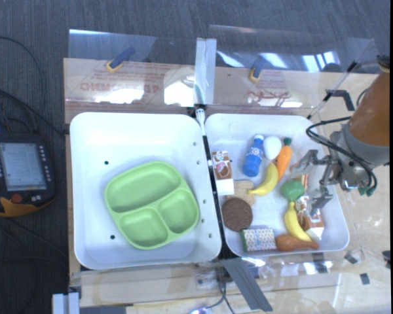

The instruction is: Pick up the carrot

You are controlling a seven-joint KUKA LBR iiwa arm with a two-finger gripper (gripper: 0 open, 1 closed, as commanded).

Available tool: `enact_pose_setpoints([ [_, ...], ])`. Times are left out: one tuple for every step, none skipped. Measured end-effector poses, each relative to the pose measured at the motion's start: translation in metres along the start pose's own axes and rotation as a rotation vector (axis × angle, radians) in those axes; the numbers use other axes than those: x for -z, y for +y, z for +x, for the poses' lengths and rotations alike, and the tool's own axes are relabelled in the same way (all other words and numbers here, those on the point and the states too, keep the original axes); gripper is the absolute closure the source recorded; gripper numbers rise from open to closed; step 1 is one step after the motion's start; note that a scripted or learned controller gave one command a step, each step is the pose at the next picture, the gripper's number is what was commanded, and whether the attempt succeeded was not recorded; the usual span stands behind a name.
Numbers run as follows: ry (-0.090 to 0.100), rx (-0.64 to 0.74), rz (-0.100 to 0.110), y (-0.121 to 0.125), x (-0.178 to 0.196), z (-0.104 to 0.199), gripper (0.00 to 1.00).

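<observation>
Two shallow white bins side by side on the bench, left bin and right bin. In from the right, the grey arm with its orange band, over the right bin's far edge. Filling much of the left bin, a green divided plate, three compartments, set at a slant.

Over to the right bin, crowded. Gripper low over the right side of it, fingers spread apart, nothing between them. Just left of those fingers, a green round item. Near the divider, a dark brown round cookie. Two bananas: one yellow banana curving through the middle, a second banana lower right, just under the gripper. And there, the carrot, orange with a green top, lying free in the upper middle of the right bin, tip touching the first banana, beside a white egg and a blue bottle. Well clear of the fingers, untouched.

Along the near wall, a small green-printed packet and a brown sausage-shaped piece. By the divider, a small brown-and-white box.
</observation>
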State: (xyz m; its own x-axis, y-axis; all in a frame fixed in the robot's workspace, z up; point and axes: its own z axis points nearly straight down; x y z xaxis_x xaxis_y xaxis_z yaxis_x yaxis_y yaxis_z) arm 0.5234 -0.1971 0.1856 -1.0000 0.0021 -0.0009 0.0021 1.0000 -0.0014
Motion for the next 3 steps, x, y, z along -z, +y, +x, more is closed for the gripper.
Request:
enact_pose_setpoints([
  [-0.015,0.049,0.005,0.015,-0.094,-0.081,0.0],
  [-0.021,0.05,0.009,0.016,-0.082,-0.083,1.0],
  [-0.008,-0.057,-0.002,0.074,-0.021,-0.109,1.0],
])
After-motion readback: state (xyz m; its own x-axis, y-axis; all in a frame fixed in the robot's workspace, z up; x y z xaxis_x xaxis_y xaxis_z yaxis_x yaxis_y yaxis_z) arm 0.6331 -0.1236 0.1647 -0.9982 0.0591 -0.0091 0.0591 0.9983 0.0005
